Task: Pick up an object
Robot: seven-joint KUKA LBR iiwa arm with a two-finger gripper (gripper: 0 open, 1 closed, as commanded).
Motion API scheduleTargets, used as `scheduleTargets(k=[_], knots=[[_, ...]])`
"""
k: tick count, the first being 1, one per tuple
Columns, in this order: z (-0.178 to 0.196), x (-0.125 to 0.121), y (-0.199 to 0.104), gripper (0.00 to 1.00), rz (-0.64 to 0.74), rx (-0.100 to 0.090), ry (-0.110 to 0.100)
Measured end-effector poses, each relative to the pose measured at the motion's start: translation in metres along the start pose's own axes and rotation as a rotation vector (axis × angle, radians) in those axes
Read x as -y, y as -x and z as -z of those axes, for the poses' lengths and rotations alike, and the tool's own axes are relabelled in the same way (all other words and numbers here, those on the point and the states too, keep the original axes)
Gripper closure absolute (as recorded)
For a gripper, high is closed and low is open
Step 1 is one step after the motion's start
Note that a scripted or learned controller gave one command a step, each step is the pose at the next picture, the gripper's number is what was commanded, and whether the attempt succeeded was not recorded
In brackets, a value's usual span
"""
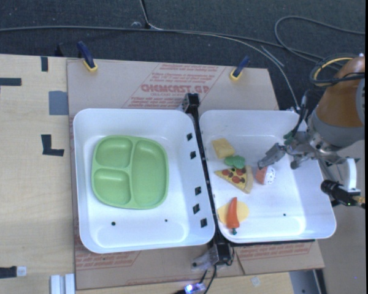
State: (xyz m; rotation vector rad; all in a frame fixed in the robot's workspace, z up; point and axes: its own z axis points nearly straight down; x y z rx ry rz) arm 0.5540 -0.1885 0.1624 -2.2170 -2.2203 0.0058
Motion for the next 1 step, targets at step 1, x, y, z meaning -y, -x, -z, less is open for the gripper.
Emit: scheduleTargets(k=[1], knots=[[-0.0482, -0.0045, 0.006, 0.0, -0.001, 0.0, 0.0]])
